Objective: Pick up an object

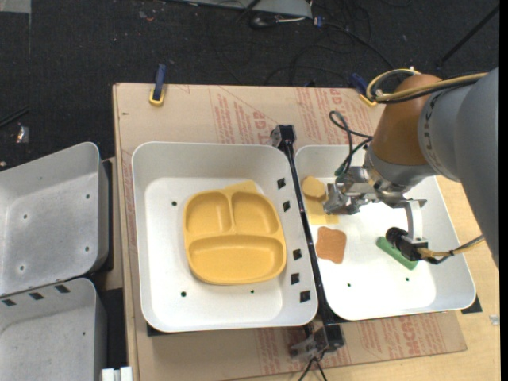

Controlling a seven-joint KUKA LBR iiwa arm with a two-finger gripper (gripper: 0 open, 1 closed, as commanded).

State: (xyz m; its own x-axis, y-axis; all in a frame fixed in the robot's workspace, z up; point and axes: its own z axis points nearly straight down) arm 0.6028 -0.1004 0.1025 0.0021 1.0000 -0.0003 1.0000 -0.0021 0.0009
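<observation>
End effector [343, 199] hangs over right bin's [397, 296] left edge; grip state unreadable. Toast slice [332, 244] lies just below it, apart.

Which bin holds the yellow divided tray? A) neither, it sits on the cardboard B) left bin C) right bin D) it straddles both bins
B: the yellow divided tray lies flat inside the left bin, apart from the food pieces in the right bin.

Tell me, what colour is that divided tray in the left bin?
Yellow, plain: the divided tray shows clearly in the camera view.
</observation>
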